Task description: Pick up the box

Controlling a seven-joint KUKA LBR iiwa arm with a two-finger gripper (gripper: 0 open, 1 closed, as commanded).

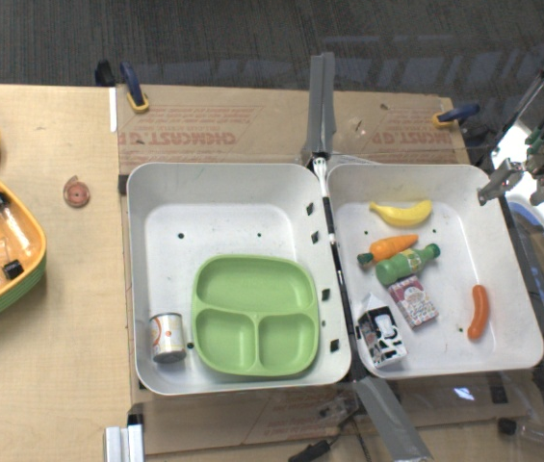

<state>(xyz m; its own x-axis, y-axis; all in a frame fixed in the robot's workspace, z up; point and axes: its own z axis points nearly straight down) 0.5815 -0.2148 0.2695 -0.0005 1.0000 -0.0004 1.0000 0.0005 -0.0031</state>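
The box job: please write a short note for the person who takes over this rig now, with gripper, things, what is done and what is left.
Gripper: at the right bin's far right rim, above the bin edge, holding nothing that I can see; whether it is open or shut I cannot tell.
Box: pink, lying flat in the right bin, just below the green bottle and apart from the gripper.
Near it: a black and white carton at the bin's front left corner, a carrot, a banana, a sausage.
Done: nothing yet; the box is not lifted.
Left: move to the box, grip it, lift it.
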